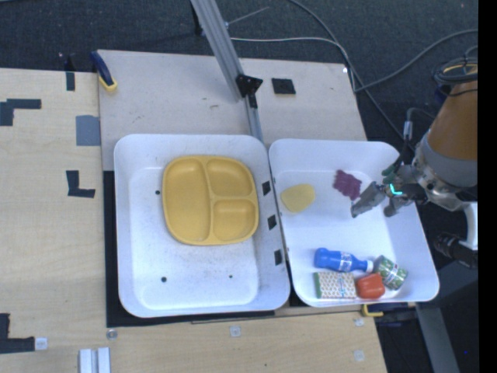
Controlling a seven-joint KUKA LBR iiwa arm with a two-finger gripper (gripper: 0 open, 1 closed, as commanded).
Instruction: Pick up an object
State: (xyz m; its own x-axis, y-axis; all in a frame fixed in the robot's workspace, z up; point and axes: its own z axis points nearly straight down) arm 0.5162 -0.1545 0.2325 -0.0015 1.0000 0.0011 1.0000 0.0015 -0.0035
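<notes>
The right bin (pixel 311 155) holds several small objects. A purple piece (pixel 347 183) lies near its upper middle, with a pale yellow round piece (pixel 297 197) to its left. Along the bin's front edge lie a blue bottle (pixel 340 260), a patterned green-and-white packet (pixel 335 285), a red item (pixel 371 286) and a small green can (pixel 390 273). My gripper (pixel 378 200) hangs over the right side of this bin, just right of the purple piece. Its fingers stand apart, open, with nothing between them.
The left bin (pixel 140 247) carries a yellow divided plate (pixel 210 199). A grey metal pole (pixel 221 37) slants down to the gap between the bins. Cables run across the dark floor behind the bench. A blue and yellow clamp (pixel 102 70) sits at the bench's back left corner.
</notes>
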